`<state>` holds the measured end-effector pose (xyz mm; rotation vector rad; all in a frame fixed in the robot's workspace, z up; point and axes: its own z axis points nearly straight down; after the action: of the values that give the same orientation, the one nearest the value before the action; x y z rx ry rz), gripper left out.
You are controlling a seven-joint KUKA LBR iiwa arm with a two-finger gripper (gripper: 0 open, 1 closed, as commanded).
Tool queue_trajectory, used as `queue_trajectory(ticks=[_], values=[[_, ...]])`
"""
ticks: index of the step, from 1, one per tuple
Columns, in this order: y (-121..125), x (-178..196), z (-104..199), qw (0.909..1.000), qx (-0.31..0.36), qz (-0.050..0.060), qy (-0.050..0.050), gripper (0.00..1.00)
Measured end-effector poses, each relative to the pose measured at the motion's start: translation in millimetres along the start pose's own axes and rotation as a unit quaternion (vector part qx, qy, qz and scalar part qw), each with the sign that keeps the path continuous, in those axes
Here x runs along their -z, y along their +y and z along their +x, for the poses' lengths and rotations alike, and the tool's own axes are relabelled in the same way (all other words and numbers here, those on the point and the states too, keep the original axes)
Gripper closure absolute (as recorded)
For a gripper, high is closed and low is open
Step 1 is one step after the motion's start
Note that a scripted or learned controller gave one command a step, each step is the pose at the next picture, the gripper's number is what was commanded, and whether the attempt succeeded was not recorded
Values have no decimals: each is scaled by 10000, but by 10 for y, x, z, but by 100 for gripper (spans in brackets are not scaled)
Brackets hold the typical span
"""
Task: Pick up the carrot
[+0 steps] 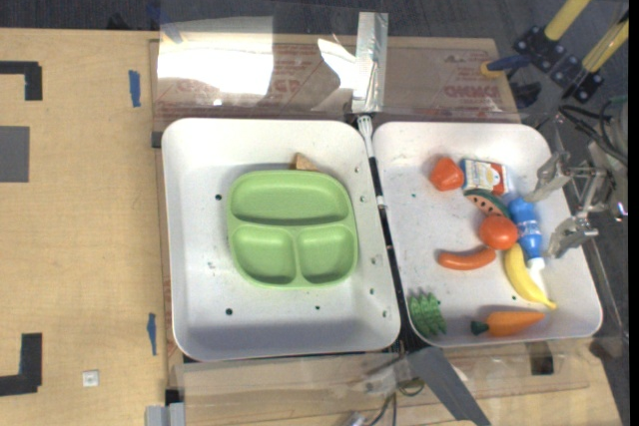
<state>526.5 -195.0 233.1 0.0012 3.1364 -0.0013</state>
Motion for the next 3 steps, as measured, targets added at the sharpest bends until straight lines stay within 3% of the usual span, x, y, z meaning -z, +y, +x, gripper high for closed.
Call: queue_trajectory(ticks=[1,2,3], values=[[450,-1306,418,9996,-296,3,-22,0],[752,-1423,154,10000,-47,15,-46,0],[297,-1242,-117,9629,-2699,6,-13,0]])
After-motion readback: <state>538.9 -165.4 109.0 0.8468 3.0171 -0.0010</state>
